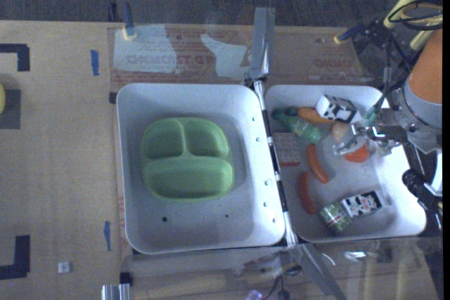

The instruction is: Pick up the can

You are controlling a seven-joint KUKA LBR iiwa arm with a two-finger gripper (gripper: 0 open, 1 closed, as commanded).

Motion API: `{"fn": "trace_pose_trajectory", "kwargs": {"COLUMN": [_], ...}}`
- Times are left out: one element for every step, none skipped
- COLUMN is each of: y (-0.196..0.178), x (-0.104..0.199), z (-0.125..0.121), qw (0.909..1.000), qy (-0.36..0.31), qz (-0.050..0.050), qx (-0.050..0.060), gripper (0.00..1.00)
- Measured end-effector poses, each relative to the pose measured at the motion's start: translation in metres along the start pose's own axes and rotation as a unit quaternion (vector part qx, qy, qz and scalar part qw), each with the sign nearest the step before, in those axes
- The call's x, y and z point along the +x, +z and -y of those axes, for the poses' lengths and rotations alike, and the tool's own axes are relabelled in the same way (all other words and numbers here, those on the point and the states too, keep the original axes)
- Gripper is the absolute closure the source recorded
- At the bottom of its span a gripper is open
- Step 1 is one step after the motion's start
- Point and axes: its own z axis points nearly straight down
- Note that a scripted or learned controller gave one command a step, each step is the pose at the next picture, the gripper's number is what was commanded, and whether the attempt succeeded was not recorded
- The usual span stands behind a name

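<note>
- Can = small green-labelled metal can [335,216], lying on its side near the front edge of the right shallow white bin [401,221], touching/just beside a black-and-white printed carton [363,204].
- Gripper [355,137] on the grey arm w/ orange band [429,77] is low over the upper-mid part of the same bin, above a red-orange round item [357,153]. Well apart from the can.
- Pincer state: can't tell, metal parts blur together. Nothing visibly held.
- Clutter nearby: green plastic bottle [301,126], orange carrot-like piece [311,114], 2 red sausage-shaped pieces [318,164] [305,193], second black-and-white carton [335,108].
- Left bin [133,109] holds a green divided plastic tray [187,158]; not relevant.
- Step, my read: approach phase, grasp not begun.
- Next move needs: lift clear, traverse toward bin front, align jaws across the can's short axis, avoid pinching the carton alongside.
</note>
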Motion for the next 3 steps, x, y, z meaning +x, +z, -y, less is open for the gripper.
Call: {"fn": "trace_pose_trajectory", "kwargs": {"y": [0.11, 0.173, 0.122], "x": [-0.031, -0.015, -0.013], "z": [0.023, 0.021, -0.007], "qw": [0.9881, 0.9524, 0.9593], "qy": [-0.154, -0.305, -0.282], "qz": [0.0, 0.001, 0.001], "qx": [-0.001, -0.004, -0.002], "gripper": [0.0, 0.0, 0.0]}}
